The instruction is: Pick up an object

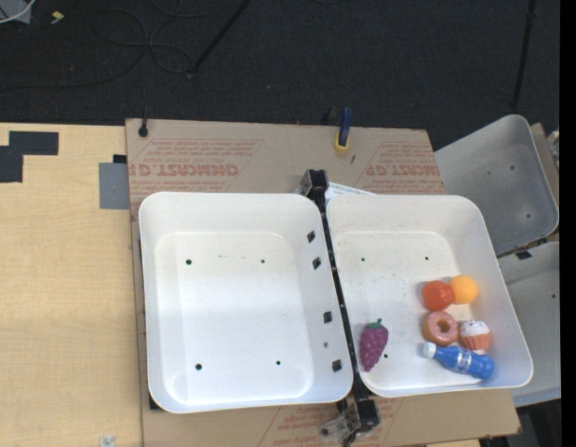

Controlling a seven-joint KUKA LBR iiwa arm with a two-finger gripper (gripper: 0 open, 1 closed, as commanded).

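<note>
Well, purple grape bunch [372, 344] w/ green stem lies in right bin [399, 222]; pincer state: can't tell.

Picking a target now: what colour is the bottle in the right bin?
Blue, with a white cap; the bottle lies near the bin's front right corner in the camera view.

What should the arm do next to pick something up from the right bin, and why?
Probably bring the end effector in over the right bin and line up above the purple grape bunch. It lies apart from the other toys, near the divider, so there is room around it. The red tomato, orange, donut, cupcake and blue bottle crowd together in the near right corner.
</note>
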